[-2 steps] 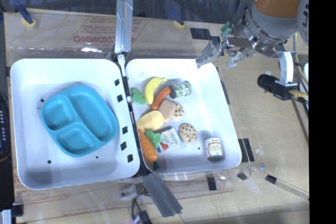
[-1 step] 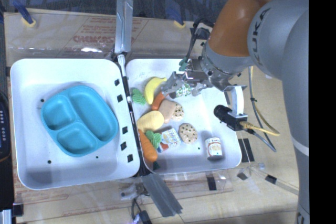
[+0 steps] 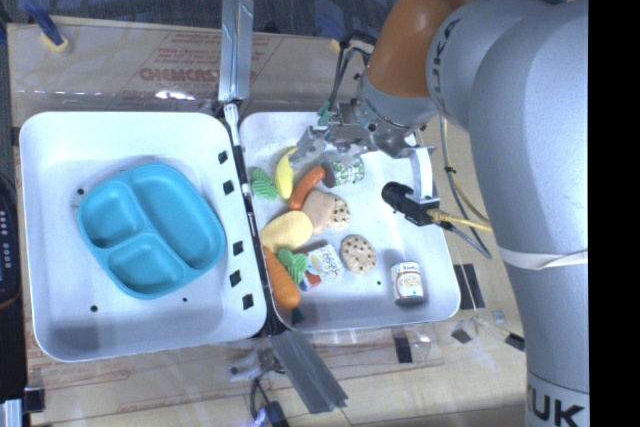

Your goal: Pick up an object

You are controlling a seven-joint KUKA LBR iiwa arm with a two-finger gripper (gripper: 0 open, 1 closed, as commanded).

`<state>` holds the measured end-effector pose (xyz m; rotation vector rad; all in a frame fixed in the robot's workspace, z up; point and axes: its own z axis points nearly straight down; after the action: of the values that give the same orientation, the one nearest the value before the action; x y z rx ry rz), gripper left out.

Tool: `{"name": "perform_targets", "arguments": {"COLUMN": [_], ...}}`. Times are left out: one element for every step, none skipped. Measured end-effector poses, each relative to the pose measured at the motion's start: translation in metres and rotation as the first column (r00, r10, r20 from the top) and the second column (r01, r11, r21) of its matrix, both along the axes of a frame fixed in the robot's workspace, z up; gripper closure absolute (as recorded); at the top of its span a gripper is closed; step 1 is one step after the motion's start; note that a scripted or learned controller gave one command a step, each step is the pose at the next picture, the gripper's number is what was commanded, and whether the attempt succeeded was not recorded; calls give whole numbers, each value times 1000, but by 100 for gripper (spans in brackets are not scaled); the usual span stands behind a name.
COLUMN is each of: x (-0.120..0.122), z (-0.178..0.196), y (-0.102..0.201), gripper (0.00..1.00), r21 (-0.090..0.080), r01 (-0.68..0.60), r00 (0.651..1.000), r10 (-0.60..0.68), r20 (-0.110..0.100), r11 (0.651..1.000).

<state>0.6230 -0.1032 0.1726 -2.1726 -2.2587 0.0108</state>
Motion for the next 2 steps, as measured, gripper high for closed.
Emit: {"name": "perform_targets", "arguments": {"x": [2,-8], "z": [14,152], "y": [0,20], "gripper": [100,100], "r21": [-2,0], "r01": [-3,212], "r00": [1000,977], "r10": [3,-212], "r20": [7,12], "r11": [1000,977]}}
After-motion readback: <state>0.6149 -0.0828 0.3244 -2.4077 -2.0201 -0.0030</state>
